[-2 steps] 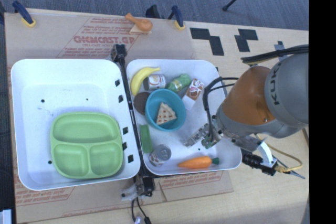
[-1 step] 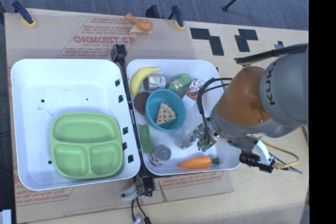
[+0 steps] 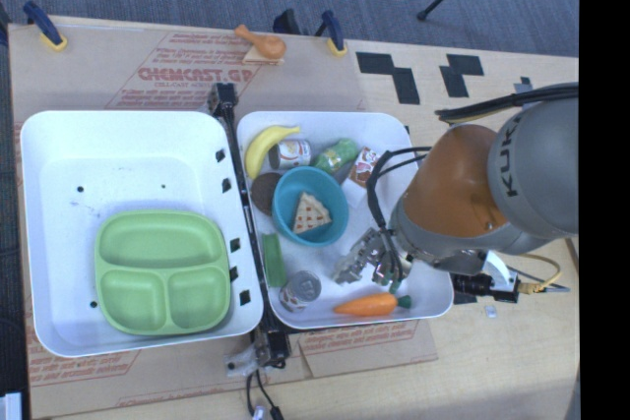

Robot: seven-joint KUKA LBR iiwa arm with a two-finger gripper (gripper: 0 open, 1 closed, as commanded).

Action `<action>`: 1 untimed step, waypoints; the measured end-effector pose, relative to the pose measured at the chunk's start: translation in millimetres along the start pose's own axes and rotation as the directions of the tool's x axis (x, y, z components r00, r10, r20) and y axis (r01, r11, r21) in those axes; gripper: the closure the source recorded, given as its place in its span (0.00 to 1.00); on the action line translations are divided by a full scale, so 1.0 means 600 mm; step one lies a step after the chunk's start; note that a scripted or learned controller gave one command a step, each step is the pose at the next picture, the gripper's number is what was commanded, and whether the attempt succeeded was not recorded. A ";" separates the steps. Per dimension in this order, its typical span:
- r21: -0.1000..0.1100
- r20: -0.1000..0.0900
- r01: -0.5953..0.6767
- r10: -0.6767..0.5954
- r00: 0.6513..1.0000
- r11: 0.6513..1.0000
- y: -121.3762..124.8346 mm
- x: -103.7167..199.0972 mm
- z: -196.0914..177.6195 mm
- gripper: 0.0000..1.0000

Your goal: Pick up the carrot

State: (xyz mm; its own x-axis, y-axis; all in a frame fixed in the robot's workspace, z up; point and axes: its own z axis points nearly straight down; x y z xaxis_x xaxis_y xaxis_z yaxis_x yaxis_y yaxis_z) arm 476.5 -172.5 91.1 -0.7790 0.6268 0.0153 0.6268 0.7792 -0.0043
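An orange carrot (image 3: 366, 306) with a green tip lies flat along the near wall of the right bin (image 3: 423, 308). My gripper (image 3: 370, 261) hangs just above and slightly behind the carrot, its metal fingers pointing down toward the bin floor. Nothing shows between them. The arm's orange band and grey wrist cover the bin's right side.
The right bin also holds a blue bowl (image 3: 310, 205) with a sandwich wedge, a banana (image 3: 268, 147), a small can (image 3: 300, 289), a green stick (image 3: 273, 261) and several small items at the back. A green divided plate (image 3: 164, 272) lies in the left bin (image 3: 39, 162).
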 end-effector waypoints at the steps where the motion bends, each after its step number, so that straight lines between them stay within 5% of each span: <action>1: 0.002 -0.007 0.303 -0.303 0.953 0.953 0.026 0.024 0.001 0.00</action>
State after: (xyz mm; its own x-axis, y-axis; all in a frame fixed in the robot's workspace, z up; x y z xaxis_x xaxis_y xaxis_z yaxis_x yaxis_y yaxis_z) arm 475.3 -151.4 90.8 -0.9321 0.3615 0.0228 0.3616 0.9323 -0.0017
